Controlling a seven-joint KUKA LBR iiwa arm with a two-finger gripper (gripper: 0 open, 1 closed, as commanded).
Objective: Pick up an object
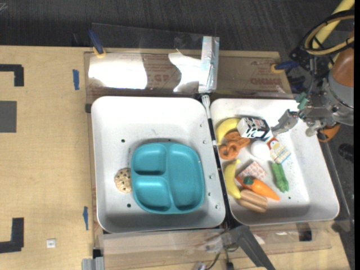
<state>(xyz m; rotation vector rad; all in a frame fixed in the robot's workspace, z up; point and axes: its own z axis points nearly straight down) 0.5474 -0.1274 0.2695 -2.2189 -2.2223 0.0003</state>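
The right bin (pixel 320 201) holds a pile of toy food: two yellow bananas (pixel 225 129), a brown pretzel (pixel 232 147), a small black-and-white carton (pixel 252 127), a white egg (pixel 260 149), an orange carrot (pixel 262 188), a hot dog (pixel 252 202) and a green pod (pixel 279 176). My gripper (pixel 297 126) hangs over the bin's far right part, just right of the carton. Its fingers are spread open and nothing sits between them.
In the left bin (pixel 107 122) lies a teal divided plate (pixel 167 176), with a round cookie (pixel 122 180) at its left side. A foil-covered upright (pixel 208 63) stands behind the bins. Yellow and black cables (pixel 326 32) hang at the far right.
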